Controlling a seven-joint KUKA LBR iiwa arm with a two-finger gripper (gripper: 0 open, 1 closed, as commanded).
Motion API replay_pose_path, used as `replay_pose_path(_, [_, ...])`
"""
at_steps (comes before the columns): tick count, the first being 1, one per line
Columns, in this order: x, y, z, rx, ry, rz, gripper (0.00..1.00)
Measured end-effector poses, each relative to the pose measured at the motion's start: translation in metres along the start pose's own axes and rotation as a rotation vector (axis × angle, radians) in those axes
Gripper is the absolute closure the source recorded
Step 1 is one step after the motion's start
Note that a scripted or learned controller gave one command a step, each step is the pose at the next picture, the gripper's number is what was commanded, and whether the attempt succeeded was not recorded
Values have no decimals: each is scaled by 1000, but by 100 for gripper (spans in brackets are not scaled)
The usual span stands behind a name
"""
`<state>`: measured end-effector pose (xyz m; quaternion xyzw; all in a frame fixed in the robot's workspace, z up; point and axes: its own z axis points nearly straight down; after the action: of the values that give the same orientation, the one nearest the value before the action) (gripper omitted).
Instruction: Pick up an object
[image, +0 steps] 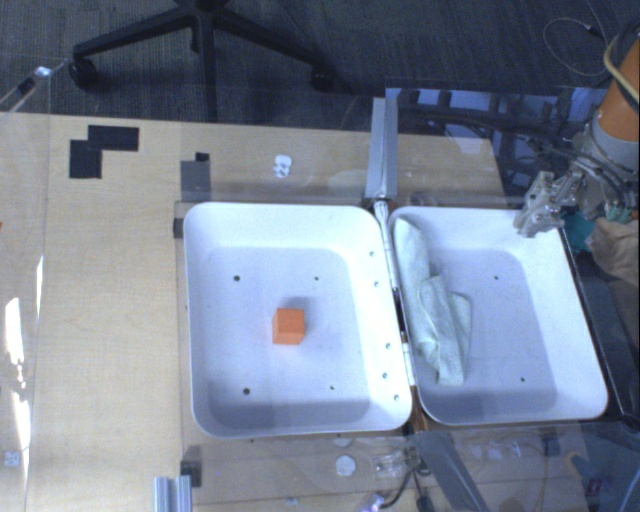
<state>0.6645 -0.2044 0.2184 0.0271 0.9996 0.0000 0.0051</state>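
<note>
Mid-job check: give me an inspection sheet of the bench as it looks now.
Surface: wooden bench bearing two white bins.
Job's things: orange block near the middle of the left bin; pale cloth along the left wall of the right bin.
Clutter: black tape patches on the bench.
Grippers: gripper above the right bin's far right corner, away from both things.
Cables: dark cables behind the right bin.
Surroundings: chair base on dark floor.

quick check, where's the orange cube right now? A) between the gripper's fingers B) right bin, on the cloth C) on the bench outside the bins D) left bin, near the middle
D. The orange cube sits on the floor of the left bin, near its middle, while the white cloth lies in the right bin and the gripper is over that bin's far right corner.
</note>
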Motion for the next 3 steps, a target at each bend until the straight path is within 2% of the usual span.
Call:
replay_pose_path(1, [28, -2, -18, 0, 0, -273, 100])
replay_pose_path(2, [-7, 0, -50, 1, -2, -303, 100])
replay_pose_path(3, [-6, 0, -18, -1, 0, -598, 100])
